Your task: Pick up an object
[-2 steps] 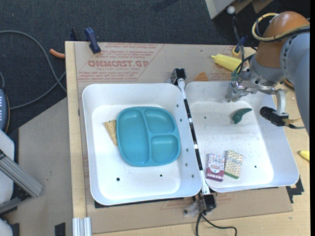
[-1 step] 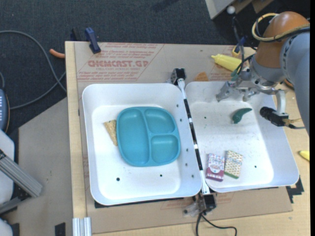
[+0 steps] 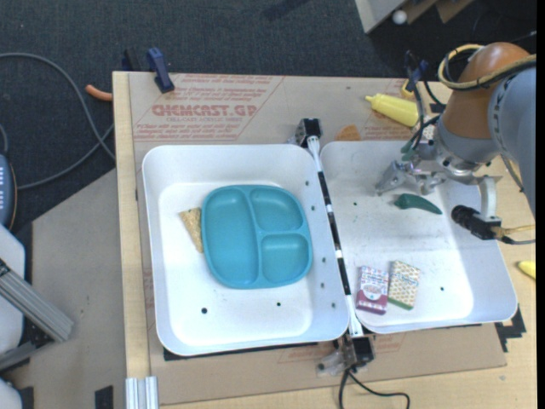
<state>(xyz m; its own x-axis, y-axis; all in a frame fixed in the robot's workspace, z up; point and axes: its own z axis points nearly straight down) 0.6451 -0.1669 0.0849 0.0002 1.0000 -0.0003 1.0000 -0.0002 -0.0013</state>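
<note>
My gripper hangs low over the back of the right bin, reaching in from the right under the orange band of the arm. A green object, long and pepper-like, lies on the bin floor just beside and in front of the gripper. Nothing shows between the fingers. Near that bin's front edge lie two small packets side by side: a red and white one and a tan patterned one.
The left bin holds a teal divided plate with a tan cracker-like piece poking out at its left. A yellow object lies on the bench behind the right bin. A black divider runs between the bins.
</note>
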